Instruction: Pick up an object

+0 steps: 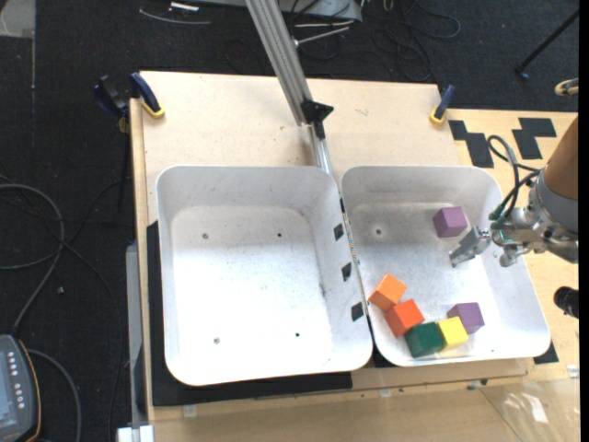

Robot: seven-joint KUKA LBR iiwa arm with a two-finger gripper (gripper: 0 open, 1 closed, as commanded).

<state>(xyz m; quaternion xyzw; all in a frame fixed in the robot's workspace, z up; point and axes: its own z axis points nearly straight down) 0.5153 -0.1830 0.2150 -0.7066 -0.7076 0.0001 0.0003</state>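
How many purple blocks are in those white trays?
2, both in the right bin: one purple block near its far side, beside the hand; the other purple block by the yellow block.

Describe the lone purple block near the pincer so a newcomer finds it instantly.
Start at the right bin, the one the arm reaches over. Toward its far wall, just left of the pincer, sits a purple block by itself. The other purple block lies at the near edge, beside the yellow block in the cluster.
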